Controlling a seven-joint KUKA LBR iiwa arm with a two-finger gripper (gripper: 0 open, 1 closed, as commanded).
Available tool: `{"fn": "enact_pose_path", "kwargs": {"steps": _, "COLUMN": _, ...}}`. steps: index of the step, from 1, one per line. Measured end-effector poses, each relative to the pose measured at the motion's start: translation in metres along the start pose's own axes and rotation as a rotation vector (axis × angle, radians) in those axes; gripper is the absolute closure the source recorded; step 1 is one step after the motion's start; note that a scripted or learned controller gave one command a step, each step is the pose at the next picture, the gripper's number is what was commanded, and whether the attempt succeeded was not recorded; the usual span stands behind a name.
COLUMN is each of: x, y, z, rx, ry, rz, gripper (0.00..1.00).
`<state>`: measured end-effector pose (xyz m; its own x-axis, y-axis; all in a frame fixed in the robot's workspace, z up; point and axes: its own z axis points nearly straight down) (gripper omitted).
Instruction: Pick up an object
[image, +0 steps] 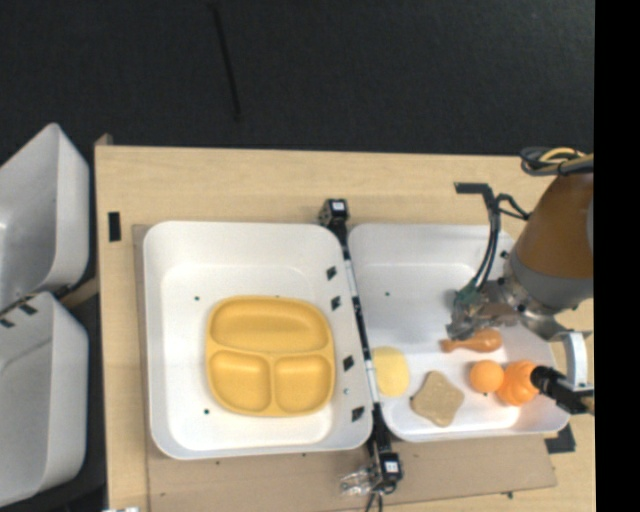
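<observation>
Nearest, along the lower edge of the right bin (420, 250), lies a row of small things: a pale yellow round piece (390, 371) by the divider, a tan bread slice (438, 398) just beside it, then an orange ball (485, 376) touching a larger orange fruit (519, 383) at the corner; any of these could serve as the object to pick, and none is lifted. Just above them an orange carrot-like piece (473, 343) lies flat, and the gripper (470, 315) hangs right over its left end, low in the bin; its tips are a dark blur against the floor, so I cannot tell how wide it stands or whether it has anything. Across the divider the left bin (170, 260) holds a yellow divided plate (270, 355), well apart from the arm; farther back is bare bench (300, 185).

As for risk: the carrot-like piece is thin and lies flush, so a closing pinch may skate over it or nudge it sideways into the ball; the ball and fruit would likely roll if bumped; a descent slightly off line could strike the bin floor and come up with nothing.
</observation>
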<state>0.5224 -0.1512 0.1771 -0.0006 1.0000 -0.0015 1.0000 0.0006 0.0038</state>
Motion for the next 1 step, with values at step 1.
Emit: {"fn": "enact_pose_path", "kwargs": {"steps": 1, "x": -0.0053, "y": 0.0068, "z": -0.0425, "rx": 0.001, "ry": 0.000, "rz": -0.002, "gripper": 1.00}}
